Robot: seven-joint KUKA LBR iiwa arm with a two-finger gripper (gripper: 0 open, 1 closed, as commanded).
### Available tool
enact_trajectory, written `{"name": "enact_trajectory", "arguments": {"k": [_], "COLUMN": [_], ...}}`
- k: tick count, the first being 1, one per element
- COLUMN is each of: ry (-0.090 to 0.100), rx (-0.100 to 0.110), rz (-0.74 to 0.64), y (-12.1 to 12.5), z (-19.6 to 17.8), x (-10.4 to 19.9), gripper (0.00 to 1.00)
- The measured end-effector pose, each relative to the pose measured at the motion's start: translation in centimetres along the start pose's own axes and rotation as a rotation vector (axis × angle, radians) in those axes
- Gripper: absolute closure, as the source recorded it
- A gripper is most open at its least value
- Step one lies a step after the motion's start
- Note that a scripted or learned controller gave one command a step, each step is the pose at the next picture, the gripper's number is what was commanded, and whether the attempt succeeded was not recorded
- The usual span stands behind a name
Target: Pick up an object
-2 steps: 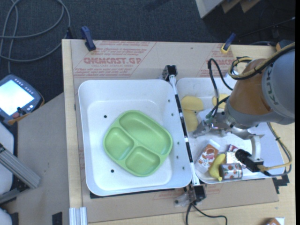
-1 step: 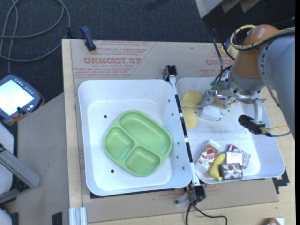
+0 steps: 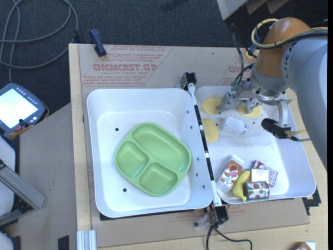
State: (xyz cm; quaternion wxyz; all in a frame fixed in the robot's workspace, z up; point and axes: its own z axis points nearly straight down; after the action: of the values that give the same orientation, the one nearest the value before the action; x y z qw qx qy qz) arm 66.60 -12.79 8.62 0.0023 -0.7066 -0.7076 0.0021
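Red lettering reading "CHEMCAST GP" is being shown on the brown protective sheet (image 3: pixel 130 64) covering the bench, above the left bin; smaller red lines beneath it, and print on the small cartons (image 3: pixel 257 181), cannot be read

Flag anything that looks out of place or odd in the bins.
Nothing looks spilled or broken. The green tray sits askew in the left bin; the banana and small cartons lie crowded in the right bin's near corner.

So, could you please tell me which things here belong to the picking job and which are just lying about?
Job:
- gripper
- banana
- small cartons
- yellow discs
- right bin

Lying about:
- green divided plate
- left bin
- blue clamp
- cables
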Motion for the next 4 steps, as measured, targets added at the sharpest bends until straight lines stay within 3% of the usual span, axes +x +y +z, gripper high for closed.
{"name": "enact_trajectory", "arguments": {"k": [1,2,3,4], "ry": [-0.001,-0.002,-0.007,0.0], "rx": [-0.005,-0.008,-0.012,-0.005], "rz": [0.001,0.001,0.0,0.002], "y": [0.1,0.1,0.2,-9.9], "z": [-0.1,0.1,-1.2,-2.1], "x": [-1.5,-5.0,-5.1,-2.5], "gripper": [0.0,0.0,1.0,1.0]}}
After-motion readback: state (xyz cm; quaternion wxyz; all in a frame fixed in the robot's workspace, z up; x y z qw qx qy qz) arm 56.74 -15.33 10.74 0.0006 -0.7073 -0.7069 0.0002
